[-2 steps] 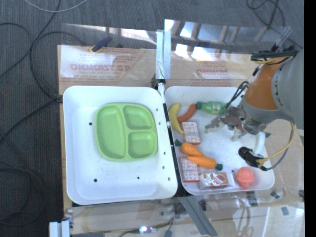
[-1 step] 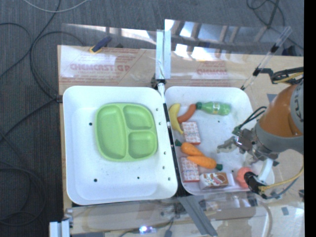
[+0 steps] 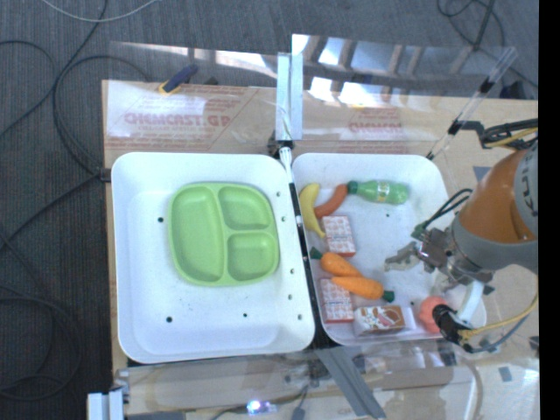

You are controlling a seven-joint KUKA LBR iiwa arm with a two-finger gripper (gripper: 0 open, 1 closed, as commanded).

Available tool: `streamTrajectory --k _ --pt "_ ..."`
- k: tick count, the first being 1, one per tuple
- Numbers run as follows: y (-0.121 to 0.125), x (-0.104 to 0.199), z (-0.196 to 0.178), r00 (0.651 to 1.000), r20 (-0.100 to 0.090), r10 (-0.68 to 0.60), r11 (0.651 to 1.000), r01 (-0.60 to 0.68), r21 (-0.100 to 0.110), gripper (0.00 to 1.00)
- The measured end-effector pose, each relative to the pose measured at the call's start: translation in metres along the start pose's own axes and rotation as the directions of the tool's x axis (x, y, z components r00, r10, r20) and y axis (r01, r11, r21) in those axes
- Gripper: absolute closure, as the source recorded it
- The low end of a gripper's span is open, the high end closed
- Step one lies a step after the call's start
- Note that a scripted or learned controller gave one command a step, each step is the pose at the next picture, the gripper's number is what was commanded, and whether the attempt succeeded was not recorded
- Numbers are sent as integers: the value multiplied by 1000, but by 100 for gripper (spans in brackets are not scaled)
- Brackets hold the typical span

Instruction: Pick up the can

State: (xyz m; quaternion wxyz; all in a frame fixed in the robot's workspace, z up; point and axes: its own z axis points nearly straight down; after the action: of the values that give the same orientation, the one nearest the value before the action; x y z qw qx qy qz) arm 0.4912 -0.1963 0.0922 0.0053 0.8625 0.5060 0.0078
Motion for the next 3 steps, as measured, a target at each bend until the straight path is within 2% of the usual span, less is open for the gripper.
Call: streamTrajectory --k 1,2,3 --pt "13 -4 -8 1000 -2 3 1000 -3 30 0" --pt "152 84 8 1000 9 -10 999 10 35 0" --pt "80 101 -88 976 9 -216 976 216 20 0"
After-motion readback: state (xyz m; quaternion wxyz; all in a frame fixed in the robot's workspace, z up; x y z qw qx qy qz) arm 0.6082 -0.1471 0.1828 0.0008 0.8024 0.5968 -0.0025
